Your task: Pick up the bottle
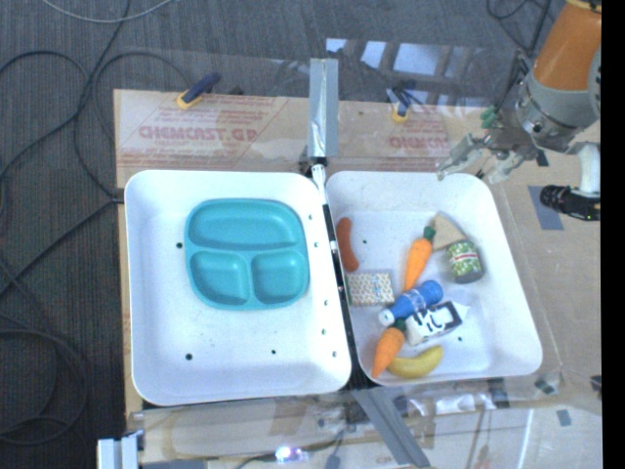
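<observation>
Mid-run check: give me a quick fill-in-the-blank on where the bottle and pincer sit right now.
1. The bottle lies in the ____ bin.
2. The teal tray has ____ compartments.
3. The pincer hovers at the right bin's ____ edge.
4. The banana lies ____ the camera than the bottle.

Missing words: right; three; far; nearer

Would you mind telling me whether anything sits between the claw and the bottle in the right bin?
Nothing covers the bottle from above. The claw hovers over the bin's far rim, apart from it. On a straight slanted line, a carrot and a small can lie between them; another carrot and a carton crowd it.
</observation>
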Motion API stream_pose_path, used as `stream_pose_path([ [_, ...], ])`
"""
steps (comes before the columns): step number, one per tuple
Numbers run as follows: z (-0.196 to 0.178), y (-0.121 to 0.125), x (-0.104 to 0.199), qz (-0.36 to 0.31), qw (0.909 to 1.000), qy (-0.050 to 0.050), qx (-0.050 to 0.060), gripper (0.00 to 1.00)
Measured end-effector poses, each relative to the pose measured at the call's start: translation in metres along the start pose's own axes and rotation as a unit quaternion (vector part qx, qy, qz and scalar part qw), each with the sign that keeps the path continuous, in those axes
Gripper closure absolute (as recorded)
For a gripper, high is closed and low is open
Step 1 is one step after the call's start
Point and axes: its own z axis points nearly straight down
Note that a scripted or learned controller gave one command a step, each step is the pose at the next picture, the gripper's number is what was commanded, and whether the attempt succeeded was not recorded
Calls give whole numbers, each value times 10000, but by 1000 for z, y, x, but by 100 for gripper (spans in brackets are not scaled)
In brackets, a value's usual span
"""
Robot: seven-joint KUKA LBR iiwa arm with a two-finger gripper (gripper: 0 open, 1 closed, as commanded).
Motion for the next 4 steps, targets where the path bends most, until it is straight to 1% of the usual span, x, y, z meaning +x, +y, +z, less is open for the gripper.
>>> stream_pose_path([
  [1,77,-18,65,-1184,9930,-1,-1,0],
  [2,-7,1,15,-1043,9945,-14,-11,0],
  [3,141,-21,-8,-2119,9772,-37,-88,0],
  [4,141,-78,-9,-2572,9663,-69,-118,0],
])
